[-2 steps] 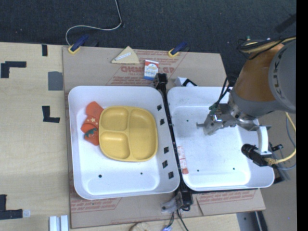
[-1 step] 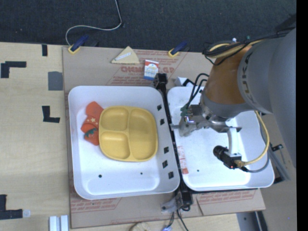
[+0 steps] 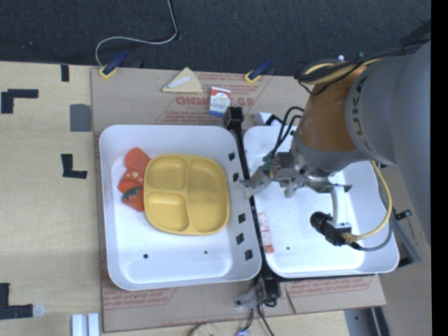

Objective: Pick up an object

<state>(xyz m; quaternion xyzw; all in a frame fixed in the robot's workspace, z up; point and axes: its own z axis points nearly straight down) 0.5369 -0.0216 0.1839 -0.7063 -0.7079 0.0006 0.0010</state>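
Plate — yellow, compartmented, long axis tilted — lies in the left bin; jaws' state under the arm unclear.

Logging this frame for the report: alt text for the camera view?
Grey arm with orange band reaches from the right over the right bin. The left bin holds a yellow divided plate and an orange item beside it.

The arm's bulk runs off the right edge and covers much of the right bin. The gripper sits beneath the wrist, its fingers hidden. An orange object is partly tucked under the yellow plate. The small carton's print is too tiny to read.
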